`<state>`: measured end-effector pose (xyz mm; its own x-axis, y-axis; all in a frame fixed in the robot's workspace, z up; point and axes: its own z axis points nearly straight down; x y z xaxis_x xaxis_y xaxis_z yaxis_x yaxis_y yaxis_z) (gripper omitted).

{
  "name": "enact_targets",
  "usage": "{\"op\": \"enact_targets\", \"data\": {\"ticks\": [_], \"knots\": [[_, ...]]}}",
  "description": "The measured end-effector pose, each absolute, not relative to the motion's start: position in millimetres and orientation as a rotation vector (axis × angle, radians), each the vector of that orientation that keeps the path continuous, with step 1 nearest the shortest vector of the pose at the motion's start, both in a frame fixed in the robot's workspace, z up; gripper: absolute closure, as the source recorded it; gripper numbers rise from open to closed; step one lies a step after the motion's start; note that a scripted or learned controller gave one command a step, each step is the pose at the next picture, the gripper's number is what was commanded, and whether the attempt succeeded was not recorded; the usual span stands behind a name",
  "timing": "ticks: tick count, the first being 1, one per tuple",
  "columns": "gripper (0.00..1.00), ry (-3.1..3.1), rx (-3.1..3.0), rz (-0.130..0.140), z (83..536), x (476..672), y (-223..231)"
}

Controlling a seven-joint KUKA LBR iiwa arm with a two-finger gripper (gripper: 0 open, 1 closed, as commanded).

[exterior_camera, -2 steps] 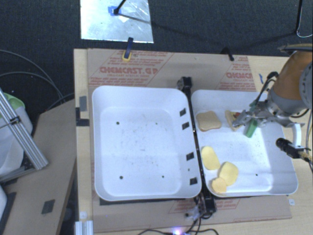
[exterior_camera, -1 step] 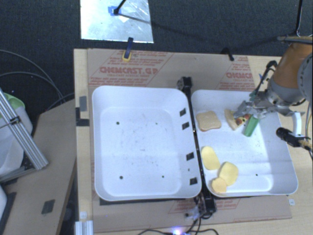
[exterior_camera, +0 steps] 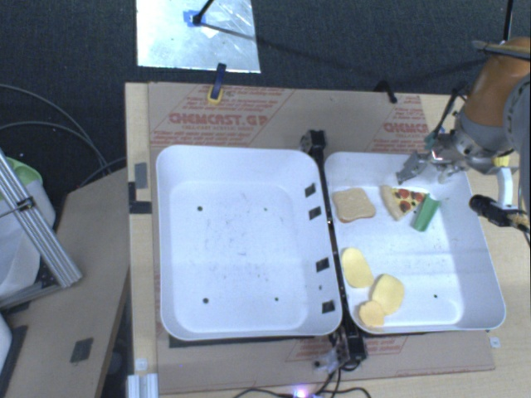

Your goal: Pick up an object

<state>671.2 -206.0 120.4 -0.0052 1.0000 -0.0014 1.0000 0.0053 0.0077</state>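
Where the arm reaches in from the right, the gripper hangs over the far part of the right bin.

Arm: grey with an orange band above the wrist, entering at the upper right corner of the view.
Gripper state: two thin fingers point down and to the left, slightly spread, with nothing between them.
Pizza slice: lies flat in the right bin just below the fingertips, apart from them; crust toward the left, red topping facing up.
Green cylinder: lies tilted on the bin floor, touching the pizza slice on its right side.
Bread slice: tan, flat, near the bin's left wall, just left of the pizza slice.
Yellow pieces: three pale yellow rounded pieces grouped in the near left part of the right bin, well apart from the gripper.
Left bin: white, with small dark dots on its floor.
Divider: dark strip with clips between the two bins.
Bench: brown cardboard with red lettering under both bins.
Beyond the bench: a shiny sheet on dark carpet.
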Motion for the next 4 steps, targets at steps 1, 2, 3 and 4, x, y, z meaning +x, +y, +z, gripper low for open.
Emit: {"op": "enact_targets", "data": {"ticks": [1,2,3,4], "knots": [[0.0,2.211,2.216,0.01,88.1,618.0,-207.6],[0.0,2.223,2.212,0.006,96.0,643.3,-206.1],[0.0,2.209,2.222,0.009,89.2,529.5,-208.4],[0.0,2.219,2.207,0.007,88.9,549.6,-164.7]]}}
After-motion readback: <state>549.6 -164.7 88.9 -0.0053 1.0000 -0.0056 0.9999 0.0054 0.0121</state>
